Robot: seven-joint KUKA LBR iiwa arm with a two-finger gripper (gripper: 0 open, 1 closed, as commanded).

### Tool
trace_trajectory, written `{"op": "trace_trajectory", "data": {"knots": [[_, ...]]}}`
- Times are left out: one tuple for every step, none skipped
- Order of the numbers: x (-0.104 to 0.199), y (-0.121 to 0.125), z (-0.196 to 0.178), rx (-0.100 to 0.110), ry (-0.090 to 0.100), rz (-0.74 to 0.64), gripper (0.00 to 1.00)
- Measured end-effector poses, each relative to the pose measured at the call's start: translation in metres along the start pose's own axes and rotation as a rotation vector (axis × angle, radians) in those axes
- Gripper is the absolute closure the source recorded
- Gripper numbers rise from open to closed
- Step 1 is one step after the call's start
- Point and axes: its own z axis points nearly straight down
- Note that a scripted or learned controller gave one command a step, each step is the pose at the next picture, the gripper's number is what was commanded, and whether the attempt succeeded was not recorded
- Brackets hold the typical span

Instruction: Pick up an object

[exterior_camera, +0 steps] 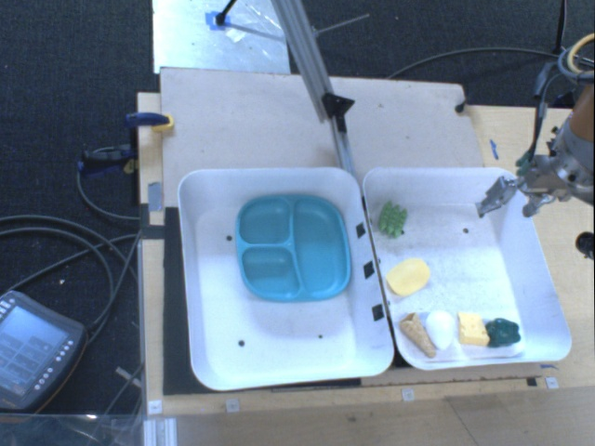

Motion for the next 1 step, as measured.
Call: {"op": "trace_trajectory", "data": {"knots": [[0.0, 0.0, -0.0001, 0.0, 0.0, -0.001, 0.0]]}}
